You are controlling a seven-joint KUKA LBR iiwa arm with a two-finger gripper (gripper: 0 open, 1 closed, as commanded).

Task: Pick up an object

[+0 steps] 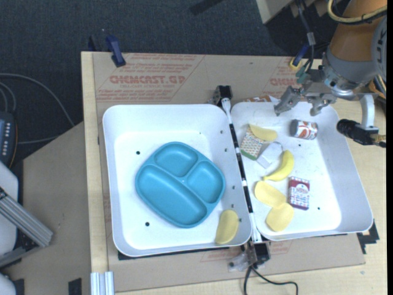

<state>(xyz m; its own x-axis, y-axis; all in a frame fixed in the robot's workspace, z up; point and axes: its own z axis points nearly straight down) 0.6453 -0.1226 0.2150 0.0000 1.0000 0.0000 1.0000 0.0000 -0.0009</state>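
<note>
Gripper [303,102] hung over far edge of right bin [353,165], fingers spread, nothing btwn them. Small can [304,128] lay just below, on its side, long axis approx left-right across view. Can: white body w/ red-brown band, silvery end facing left

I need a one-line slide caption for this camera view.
KUKA gripper open above right bin, near a small can; blue divided plate in left bin.
</note>
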